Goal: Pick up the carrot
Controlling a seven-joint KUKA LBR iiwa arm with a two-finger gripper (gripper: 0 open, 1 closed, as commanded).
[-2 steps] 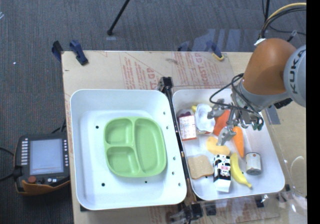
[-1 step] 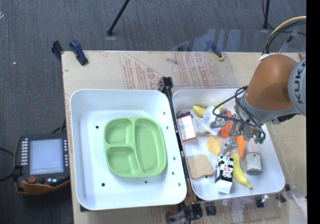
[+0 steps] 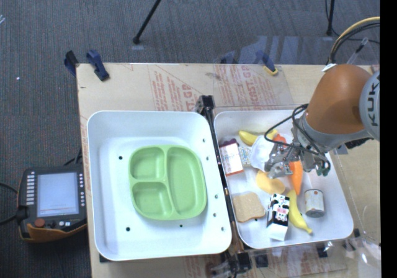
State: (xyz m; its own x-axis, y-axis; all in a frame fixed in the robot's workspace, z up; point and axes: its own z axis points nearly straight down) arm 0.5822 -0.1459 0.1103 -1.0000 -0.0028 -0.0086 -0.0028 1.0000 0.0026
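Observation:
The carrot [image 3: 298,177] is a slim orange piece lying roughly upright in the view, in the middle of the right bin [image 3: 338,174]. My gripper [image 3: 291,162] hangs directly over the carrot's upper end and hides it. The carrot's lower half sticks out below the gripper toward the bin's front. The grey arm with its orange band [image 3: 338,100] reaches in from the right above the bin's far right corner.
Around the carrot lie a yellow slice [image 3: 270,182], a banana [image 3: 301,216], a small can [image 3: 314,202], a milk carton [image 3: 279,216], toast [image 3: 249,206], a red-and-white box [image 3: 231,157] and a second yellow fruit [image 3: 248,138]. The left bin [image 3: 105,146] holds a green divided plate [image 3: 167,182].

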